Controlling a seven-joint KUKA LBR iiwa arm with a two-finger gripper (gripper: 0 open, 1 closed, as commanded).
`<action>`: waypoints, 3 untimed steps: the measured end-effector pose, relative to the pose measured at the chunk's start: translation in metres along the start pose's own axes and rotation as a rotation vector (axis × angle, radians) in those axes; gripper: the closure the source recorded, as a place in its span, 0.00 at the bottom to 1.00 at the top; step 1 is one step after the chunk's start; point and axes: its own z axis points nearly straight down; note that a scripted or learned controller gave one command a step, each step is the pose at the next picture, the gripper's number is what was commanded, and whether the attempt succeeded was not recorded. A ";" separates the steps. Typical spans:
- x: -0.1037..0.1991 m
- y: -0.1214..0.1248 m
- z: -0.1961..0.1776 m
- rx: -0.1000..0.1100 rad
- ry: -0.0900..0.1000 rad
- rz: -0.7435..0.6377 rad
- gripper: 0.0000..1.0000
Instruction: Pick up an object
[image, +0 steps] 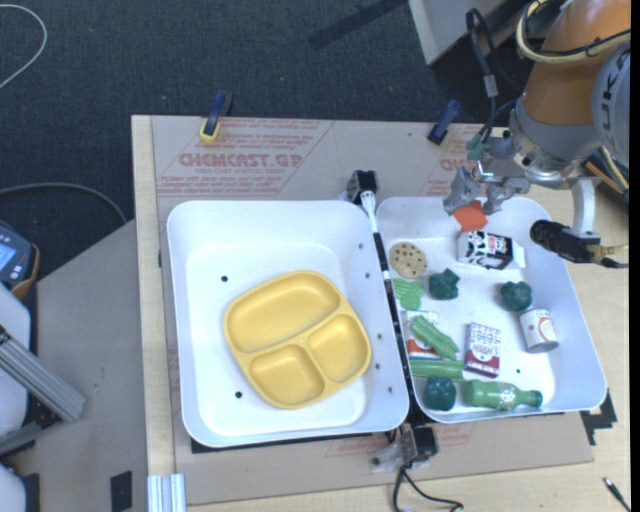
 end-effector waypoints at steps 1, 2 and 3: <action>0.020 -0.051 0.013 0.015 0.004 0.002 1.00; 0.025 -0.076 0.012 0.013 0.003 0.003 1.00; 0.025 -0.067 0.014 0.007 0.001 0.001 1.00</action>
